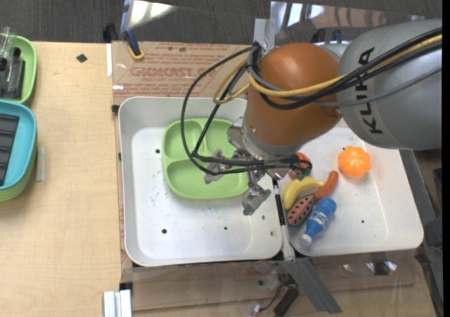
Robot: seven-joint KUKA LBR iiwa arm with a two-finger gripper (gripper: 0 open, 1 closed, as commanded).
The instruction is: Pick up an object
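A green divided plate (190, 161) lies in the left white bin (197, 228). My gripper (235, 183) hangs over the plate's right rim, near the wall between the two bins. Its two grey fingers stand spread, with nothing but the plate rim beneath them. The right bin (376, 214) holds an orange fruit (354, 162), a yellow banana (297, 188), an orange sausage (326, 183), a speckled red-brown piece (302, 208) and a blue bottle (318, 218). The arm's orange band hides part of the plate and the right bin's far left corner.
Brown cardboard (176, 62) lies flat behind the bins. Teal and green trays (14, 147) sit at the bench's far left edge. Bare wooden bench top (63, 238) stretches left of the bins. Black and yellow cables loop from the wrist over the plate.
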